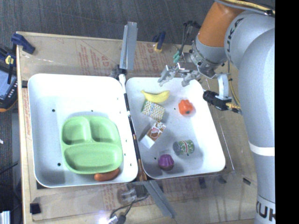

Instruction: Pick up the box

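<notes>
Box [153, 110]: untouched, upper middle of right bin [212, 139], beside banana [156, 96]. Claw [176, 75]: apparently spread open, empty, above bin's far edge. Pick not yet begun.

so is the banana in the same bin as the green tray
No, the banana lies in the right bin near its far edge, while the green tray sits in the left bin.

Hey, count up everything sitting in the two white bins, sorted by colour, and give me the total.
Green: 1, the divided tray
Yellow: 1, the banana
Orange: 2, the round fruit and the sausage-shaped piece
Purple: 1, the round piece
Patterned or mixed: 3, the box, the carton, the can
Total: 8
</notes>
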Available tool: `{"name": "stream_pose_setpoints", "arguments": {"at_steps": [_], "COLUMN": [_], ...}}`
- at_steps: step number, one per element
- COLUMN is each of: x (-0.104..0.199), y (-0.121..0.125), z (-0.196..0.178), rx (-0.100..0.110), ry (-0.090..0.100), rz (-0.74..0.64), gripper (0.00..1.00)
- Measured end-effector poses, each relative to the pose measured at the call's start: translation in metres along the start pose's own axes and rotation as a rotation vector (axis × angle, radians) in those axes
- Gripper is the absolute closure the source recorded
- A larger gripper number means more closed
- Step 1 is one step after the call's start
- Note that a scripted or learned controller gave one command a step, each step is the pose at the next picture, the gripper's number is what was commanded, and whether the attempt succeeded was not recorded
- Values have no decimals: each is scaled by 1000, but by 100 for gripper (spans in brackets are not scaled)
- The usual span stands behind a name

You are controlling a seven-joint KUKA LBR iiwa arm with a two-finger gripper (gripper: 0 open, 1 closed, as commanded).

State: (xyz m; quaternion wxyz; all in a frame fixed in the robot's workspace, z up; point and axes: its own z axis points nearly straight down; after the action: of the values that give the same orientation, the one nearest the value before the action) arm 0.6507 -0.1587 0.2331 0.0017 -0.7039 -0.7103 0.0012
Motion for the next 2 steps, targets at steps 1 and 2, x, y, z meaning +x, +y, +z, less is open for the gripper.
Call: {"name": "stream_pose_setpoints", "arguments": {"at_steps": [1,2], "x": [32,53], "y": [-14,-40], "z": [137,136], "rx": [-7,-12], "ry": [-3,-9], "rz": [-31,-30], "gripper": [0,0]}}
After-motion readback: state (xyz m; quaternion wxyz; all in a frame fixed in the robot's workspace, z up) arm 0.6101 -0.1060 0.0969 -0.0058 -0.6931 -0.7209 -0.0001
